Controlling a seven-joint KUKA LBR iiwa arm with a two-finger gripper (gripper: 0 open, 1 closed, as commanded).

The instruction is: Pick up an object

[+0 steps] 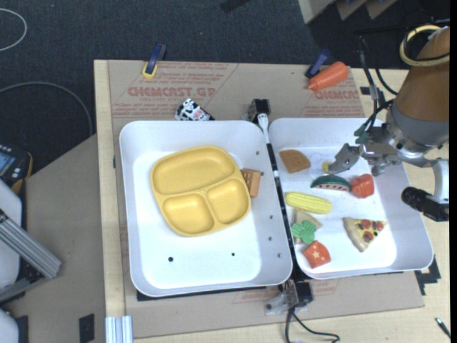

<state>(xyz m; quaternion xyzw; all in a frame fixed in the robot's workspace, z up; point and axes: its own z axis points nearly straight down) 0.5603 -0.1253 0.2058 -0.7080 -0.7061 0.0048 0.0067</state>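
Near edge first: two white bins side by side on a cardboard-covered bench (214, 84), left bin (207, 263) with a wide bare floor along its near side, just two small dark dots there. Right bin (400, 252) is tighter: red strawberry toy (316, 253) sits close to the near rim, green broccoli-like piece (303, 229) just behind it near the dividing wall, pizza slice (365, 232) toward the right with bare floor around it and out to the right rim. Mid-depth: yellow corn cob (308, 202) lying across, near the left wall of the right bin; watermelon slice (335, 185) and a red tomato-like piece (363, 185) just beside each other in the bin's middle. In the left bin a yellow three-compartment plate (200, 189) takes the centre, compartments bare, with a small brown block (250, 181) touching its right edge, close to the bin wall. Gripper (359, 156) hangs over the far-middle of the right bin, above and just behind the watermelon and red piece, fingers spread apart, nothing between them; grey arm with orange band comes in from the right rim. Brown bread-like piece (294, 161) sits left of the gripper, near the far-left corner, apart from it. Farthest, outside the bins on the cardboard: black-and-white cow-pattern toy (193, 111), a blue-yellow clamp (152, 62) at the far left edge, an orange carrot toy (328, 76) at the far right.
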